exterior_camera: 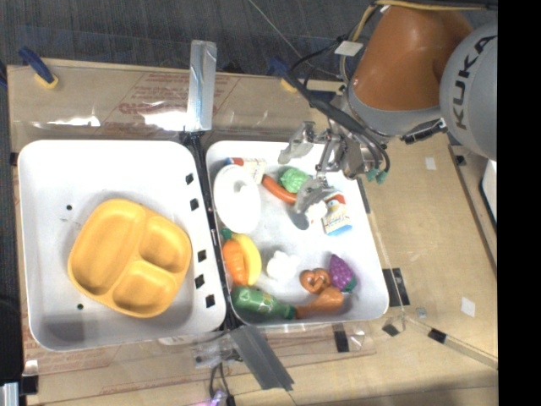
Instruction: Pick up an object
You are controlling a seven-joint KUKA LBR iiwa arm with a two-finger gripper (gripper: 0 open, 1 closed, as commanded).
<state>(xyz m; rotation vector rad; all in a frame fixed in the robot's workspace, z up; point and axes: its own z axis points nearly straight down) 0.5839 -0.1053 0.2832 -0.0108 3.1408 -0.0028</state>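
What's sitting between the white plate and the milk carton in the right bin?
In the camera view, between the white plate and the milk carton lie the carrot and the gripper, low over the bin floor.

Two white bins [34, 227], one yellow divided tray [128, 256], one white plate [237, 199], about nine toy foods [287, 252]

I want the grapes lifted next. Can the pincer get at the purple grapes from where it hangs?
Probably yes: the purple grapes lie uncovered near the right bin's wall, though a pretzel crowds them; the pincer hangs above.
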